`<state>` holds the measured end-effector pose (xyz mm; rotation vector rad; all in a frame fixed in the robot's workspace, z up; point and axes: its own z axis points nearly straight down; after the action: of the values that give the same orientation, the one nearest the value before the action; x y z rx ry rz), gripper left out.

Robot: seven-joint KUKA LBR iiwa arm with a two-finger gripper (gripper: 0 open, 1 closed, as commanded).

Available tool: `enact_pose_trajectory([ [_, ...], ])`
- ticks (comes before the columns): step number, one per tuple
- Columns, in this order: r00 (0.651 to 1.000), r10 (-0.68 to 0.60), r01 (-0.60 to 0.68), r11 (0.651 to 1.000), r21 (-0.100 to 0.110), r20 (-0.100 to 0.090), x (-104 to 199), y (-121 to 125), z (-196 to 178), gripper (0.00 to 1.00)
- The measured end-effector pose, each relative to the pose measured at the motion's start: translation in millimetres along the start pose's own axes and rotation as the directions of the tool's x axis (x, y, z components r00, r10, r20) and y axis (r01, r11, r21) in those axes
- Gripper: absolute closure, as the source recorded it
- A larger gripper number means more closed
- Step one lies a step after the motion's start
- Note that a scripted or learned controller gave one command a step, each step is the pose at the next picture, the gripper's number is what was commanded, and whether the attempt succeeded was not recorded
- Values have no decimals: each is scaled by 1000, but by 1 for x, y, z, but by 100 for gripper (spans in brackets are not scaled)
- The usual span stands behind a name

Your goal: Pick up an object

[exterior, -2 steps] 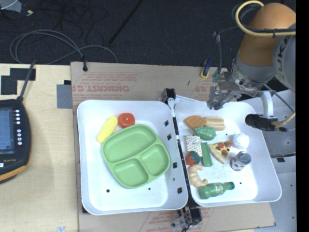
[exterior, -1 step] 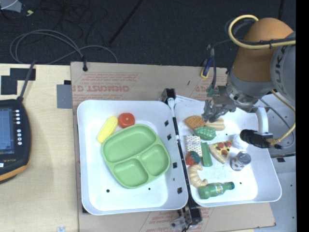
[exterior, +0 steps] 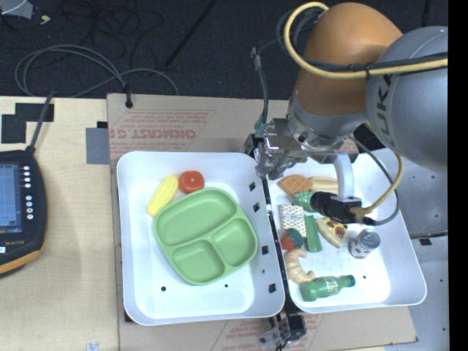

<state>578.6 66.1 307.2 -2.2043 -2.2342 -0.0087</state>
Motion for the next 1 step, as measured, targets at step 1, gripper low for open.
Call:
enact_pose_trajectory([
  [1,1000,2,-2,1000,-3,1,90,-9,-74,100],
])
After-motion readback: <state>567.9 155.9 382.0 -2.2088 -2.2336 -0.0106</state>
